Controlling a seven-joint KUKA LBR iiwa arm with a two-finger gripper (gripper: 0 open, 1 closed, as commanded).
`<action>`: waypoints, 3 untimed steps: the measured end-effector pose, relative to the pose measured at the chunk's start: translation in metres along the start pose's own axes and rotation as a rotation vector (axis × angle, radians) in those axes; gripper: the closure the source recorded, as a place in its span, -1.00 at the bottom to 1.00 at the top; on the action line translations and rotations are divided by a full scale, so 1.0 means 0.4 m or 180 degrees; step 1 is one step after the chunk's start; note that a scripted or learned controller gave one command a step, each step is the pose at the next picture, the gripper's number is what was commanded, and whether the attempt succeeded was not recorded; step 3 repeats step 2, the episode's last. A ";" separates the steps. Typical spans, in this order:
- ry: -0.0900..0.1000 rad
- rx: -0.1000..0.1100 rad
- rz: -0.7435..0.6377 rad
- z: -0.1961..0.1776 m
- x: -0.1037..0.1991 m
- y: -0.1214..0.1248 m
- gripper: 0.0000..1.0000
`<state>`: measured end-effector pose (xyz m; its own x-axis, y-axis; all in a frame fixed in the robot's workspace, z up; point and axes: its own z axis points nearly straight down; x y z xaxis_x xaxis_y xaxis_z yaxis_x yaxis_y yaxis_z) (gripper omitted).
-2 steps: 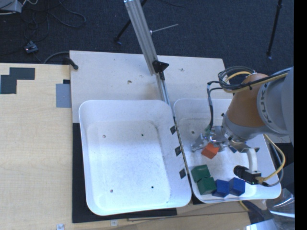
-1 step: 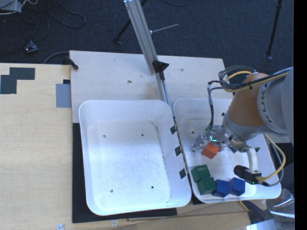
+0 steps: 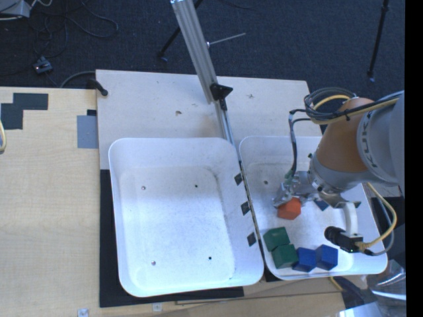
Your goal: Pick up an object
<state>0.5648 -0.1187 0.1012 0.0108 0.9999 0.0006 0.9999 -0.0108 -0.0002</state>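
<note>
My gripper (image 3: 289,197) is hovering in the right bin (image 3: 264,152), directly above the orange block (image 3: 289,209); I cannot tell its grip state.

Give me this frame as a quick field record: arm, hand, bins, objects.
arm: grey arm with orange band, reaching in from the right over the right bin
hand: hand low in the right bin, right at the orange block; grasp not confirmable
left bin: left bin, white, shallow
green blocks: two green blocks near the right bin's front edge
blue blocks: two blue blocks beside the green ones
status: no lift visible yet
</note>
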 end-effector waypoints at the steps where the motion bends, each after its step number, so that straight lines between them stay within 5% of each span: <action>1: 0.0007 -0.0019 -0.0056 -0.234 0.190 0.081 1.00; 2: 0.0013 0.0016 -0.0059 -0.329 0.383 -0.110 1.00; 3: 0.0013 0.0016 -0.0059 -0.329 0.383 -0.110 1.00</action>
